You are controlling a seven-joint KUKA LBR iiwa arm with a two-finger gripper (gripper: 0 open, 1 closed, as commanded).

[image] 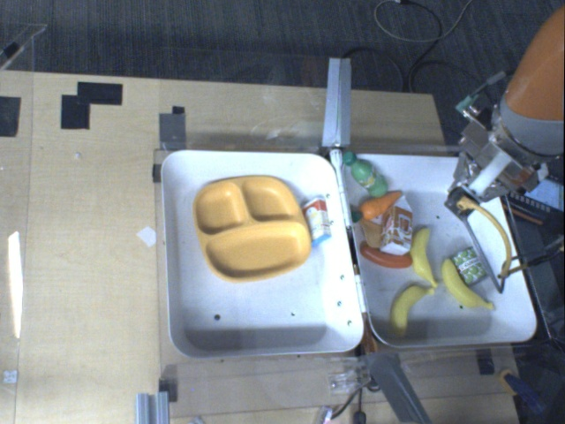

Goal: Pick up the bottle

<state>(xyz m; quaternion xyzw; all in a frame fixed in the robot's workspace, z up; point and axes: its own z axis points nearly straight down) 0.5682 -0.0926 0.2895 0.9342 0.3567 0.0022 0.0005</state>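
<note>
Robotics lab or test cell. Pale wooden tabletop point(88, 263) carried two shallow white bins point(265, 334) side by side, parted by a metal rail point(338, 104) running toward 12 o'clock. Black square markers point(88, 102) were stuck on the wood at 10 o'clock. Loose cable point(415, 25) lay looped on dark carpet point(177, 16) at 1 o'clock. Grey-and-orange industrial arm point(538, 87) entered at 3 o'clock. Toy foods filled the right bin.

The arm point(538, 78) is cut off by the right edge; the hand point(465, 203) is too blurred to judge; the bottle point(365, 174) label is unreadable.
</note>
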